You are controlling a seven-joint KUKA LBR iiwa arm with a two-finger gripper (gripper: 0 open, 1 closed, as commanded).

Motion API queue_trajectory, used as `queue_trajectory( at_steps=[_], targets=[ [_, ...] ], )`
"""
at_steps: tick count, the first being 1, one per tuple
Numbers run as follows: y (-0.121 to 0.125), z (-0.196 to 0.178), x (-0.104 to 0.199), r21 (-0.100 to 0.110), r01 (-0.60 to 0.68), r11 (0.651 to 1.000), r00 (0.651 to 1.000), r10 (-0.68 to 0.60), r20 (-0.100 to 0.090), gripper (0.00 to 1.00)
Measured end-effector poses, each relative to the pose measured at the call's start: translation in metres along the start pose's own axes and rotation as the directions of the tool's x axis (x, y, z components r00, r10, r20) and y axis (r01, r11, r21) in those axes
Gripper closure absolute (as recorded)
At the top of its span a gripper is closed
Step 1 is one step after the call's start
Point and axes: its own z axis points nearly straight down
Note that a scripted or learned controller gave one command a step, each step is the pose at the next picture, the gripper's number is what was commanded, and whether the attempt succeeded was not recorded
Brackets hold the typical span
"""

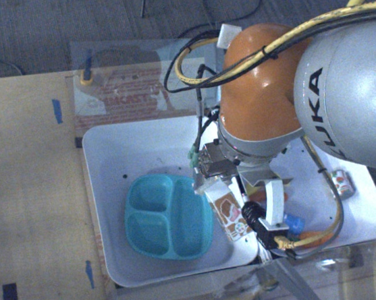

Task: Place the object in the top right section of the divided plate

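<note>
A teal divided plate (167, 216) with three sections lies in the left white bin (108, 162). My gripper (208, 177) hangs from the grey and orange arm, just past the plate's right rim. A brown and white printed packet (228, 214) sits directly below the gripper, slanting down and to the right along the plate's right edge. The arm's wrist hides where packet and gripper meet, so I cannot tell whether the packet is held. All three plate sections show bare teal.
The right bin (367, 222) holds a small blue object (294, 222), something orange (285, 195) and a small red and silver item (342, 182). Yellow and black cables (308, 238) loop under the wrist. Bare wooden bench (31, 199) spreads to the left.
</note>
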Motion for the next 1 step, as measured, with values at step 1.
queue_trajectory(
  at_steps=[1],
  targets=[
    [0.0167,0.0064,0.0138,-0.002,0.058,0.998,0.998,-0.058,0.000,1.00]
  ],
)
